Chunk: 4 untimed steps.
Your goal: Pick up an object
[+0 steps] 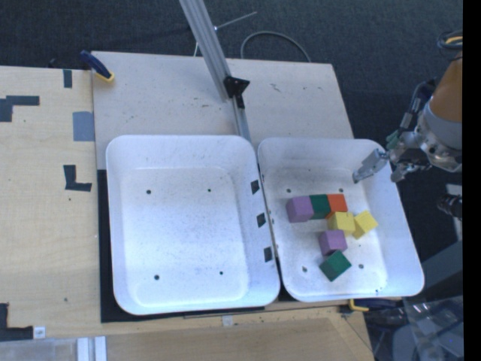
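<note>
Several small blocks lie in the right bin: a purple block, a dark green block and an orange block in a row. Just below them are two yellow blocks, another purple block and a green block. My gripper hovers over the bin's upper right rim, up and to the right of the blocks. Its fingers are spread, with nothing between them.
The left bin sits beside the right one. A slanted metal rail crosses the bench behind the bins. A blue and yellow tool lies at the bench's far left corner.
</note>
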Available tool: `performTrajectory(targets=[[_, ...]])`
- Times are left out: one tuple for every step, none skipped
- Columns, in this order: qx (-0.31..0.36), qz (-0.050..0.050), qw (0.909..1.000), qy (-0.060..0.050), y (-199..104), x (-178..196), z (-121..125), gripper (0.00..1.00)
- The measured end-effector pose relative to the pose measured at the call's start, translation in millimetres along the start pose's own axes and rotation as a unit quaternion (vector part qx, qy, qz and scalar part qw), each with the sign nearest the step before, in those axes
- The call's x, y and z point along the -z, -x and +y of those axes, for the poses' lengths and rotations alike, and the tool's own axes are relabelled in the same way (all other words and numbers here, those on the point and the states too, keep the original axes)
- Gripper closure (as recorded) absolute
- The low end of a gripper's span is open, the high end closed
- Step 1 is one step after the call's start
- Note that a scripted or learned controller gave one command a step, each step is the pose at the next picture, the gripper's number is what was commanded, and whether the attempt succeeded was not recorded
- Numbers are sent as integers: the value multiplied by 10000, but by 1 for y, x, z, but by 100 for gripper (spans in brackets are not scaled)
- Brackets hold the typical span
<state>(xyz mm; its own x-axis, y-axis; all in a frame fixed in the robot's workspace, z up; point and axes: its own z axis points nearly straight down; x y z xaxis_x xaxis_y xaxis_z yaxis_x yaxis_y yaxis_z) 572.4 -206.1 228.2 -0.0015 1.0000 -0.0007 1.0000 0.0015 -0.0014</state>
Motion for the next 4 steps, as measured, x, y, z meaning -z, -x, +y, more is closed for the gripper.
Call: performTrajectory(targets=[[-11,-9,10000,39,-7,85,-51,0],[10,-2,10000,18,-16,92,-7,0],[17,-21,10000,61,-6,170,60,0],[6,-2,10000,-8,3,125,105,0]])
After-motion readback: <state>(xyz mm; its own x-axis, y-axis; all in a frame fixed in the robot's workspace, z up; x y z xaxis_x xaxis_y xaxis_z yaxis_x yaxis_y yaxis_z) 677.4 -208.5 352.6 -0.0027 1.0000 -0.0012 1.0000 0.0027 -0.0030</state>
